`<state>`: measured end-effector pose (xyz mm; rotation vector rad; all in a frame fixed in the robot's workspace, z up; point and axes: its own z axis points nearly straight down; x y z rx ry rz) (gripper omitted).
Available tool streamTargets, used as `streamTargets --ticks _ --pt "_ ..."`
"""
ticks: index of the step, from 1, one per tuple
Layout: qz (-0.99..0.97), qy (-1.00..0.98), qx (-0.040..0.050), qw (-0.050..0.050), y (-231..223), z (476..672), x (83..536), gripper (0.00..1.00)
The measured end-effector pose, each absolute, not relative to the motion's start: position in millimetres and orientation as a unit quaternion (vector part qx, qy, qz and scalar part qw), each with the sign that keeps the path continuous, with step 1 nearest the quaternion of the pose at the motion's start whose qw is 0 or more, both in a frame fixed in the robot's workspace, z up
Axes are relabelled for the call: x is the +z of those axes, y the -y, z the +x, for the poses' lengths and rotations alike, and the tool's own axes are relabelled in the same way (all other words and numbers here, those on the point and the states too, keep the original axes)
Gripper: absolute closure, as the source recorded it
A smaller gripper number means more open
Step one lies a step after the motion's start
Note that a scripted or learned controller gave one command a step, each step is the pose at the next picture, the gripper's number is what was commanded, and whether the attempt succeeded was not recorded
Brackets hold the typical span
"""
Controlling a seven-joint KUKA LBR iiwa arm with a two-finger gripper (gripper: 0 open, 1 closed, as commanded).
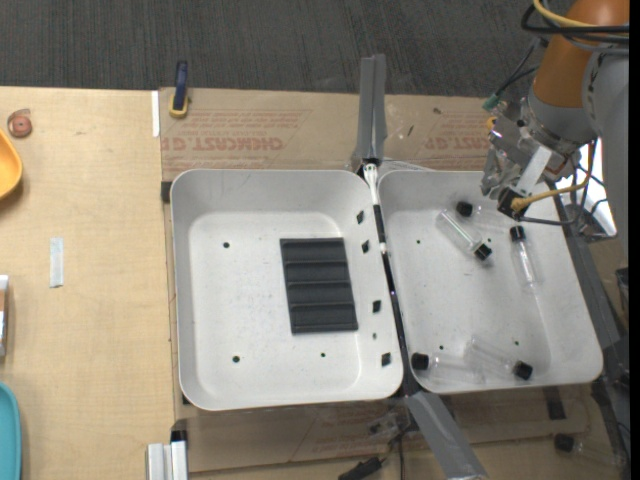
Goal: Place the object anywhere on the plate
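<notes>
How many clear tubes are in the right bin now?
4: one upper-middle, one right of it, two along the front wall. Clear plastic; more may go unseen.

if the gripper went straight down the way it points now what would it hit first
Most likely the bare floor of the right bin near its back right corner; the gripper points down there. The nearest clear tube lies a little to the left, though depth is unclear.

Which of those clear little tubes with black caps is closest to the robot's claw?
The tube lying slantwise in the right bin's upper part, just below the gripper. The other tubes lie farther off, one by the right wall and others along the front edge.
</notes>
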<state>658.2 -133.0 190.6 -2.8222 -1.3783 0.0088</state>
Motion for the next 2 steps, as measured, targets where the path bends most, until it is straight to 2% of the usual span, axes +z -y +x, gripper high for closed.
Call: streamTargets --ticks 1,2 --pt "-0.891 0.454 0.0016 0.001 67.8 647.2 208.8 1.0" --pt "-0.855 0.519 0.0022 0.001 -1.6 639.6 205.7 1.0"
